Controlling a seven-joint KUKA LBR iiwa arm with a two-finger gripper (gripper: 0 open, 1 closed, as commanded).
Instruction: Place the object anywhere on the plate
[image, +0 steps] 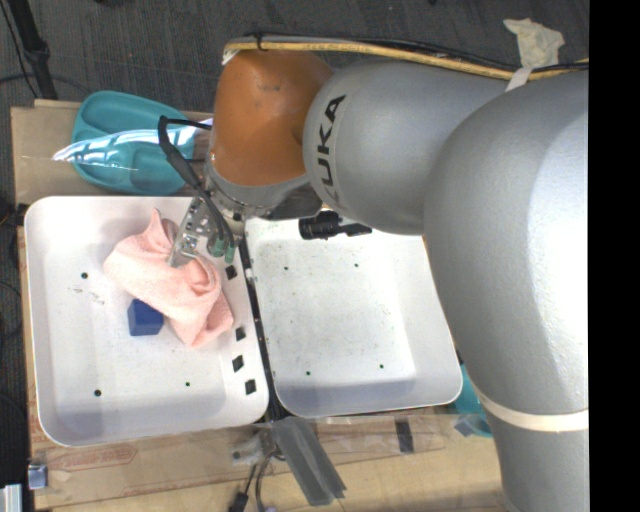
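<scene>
A wooden surface (90, 458) is seen over dark grey carpet, with a teal bag (125, 140) lying just behind the left bin (60, 400). Two white bins are counted, one pink cloth (170, 280), one blue block (144, 318). Cloth and block are both kept in the left bin, block touching the cloth's front-left edge. The right bin (350, 330) sits alongside. The gripper (197, 240) is parked on the cloth's top; how far the fingers are spread can't be told.
</scene>
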